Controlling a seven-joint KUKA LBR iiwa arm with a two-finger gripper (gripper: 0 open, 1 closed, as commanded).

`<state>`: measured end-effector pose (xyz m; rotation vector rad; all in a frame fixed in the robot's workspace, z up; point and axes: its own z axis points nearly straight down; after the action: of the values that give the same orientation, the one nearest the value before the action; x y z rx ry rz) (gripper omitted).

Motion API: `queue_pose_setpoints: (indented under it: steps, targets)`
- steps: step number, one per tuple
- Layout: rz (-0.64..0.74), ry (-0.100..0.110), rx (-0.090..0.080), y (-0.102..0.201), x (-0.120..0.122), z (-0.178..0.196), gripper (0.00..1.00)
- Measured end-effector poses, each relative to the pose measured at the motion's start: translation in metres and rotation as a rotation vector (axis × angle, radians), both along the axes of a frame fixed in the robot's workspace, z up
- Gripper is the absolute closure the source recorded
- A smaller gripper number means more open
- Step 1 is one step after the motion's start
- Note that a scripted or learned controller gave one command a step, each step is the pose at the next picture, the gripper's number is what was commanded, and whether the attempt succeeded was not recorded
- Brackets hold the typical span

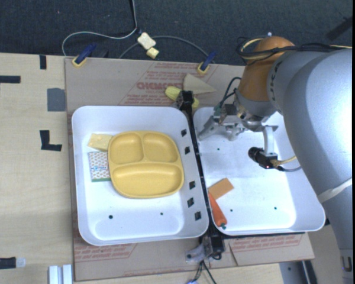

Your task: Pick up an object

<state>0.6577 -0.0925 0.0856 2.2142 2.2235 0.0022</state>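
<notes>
Two shallow white bins sit side by side on the bench: the left bin [86, 218] and the right bin [266, 209]. One yellow three-compartment plate [146, 163] lies in the left bin, with one pale yellow piece [98, 141] and one small patterned card [98, 165] touching its left edge. One orange block [220, 189] and one slim orange-red stick with a green tip [218, 212] lie near the right bin's left wall, the stick just below the block. One grey arm [319, 111] with its orange band [255, 78] reaches over the right bin's upper part. Its gripper [228, 126] hangs near the bin's upper left corner; whether the jaws are spread or pressed together cannot be told, and nothing is seen between them.
</notes>
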Motion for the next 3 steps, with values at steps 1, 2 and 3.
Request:
queue_pose_setpoints:
  steps: [1, 2, 3]
  targets:
    - [0.000, -0.003, 0.003, 0.045, -0.082, 0.105, 0.00]
    - [-0.006, 0.009, 0.001, 0.027, -0.149, 0.098, 0.00]
    - [-0.006, 0.002, -0.001, -0.004, -0.139, -0.001, 0.00]
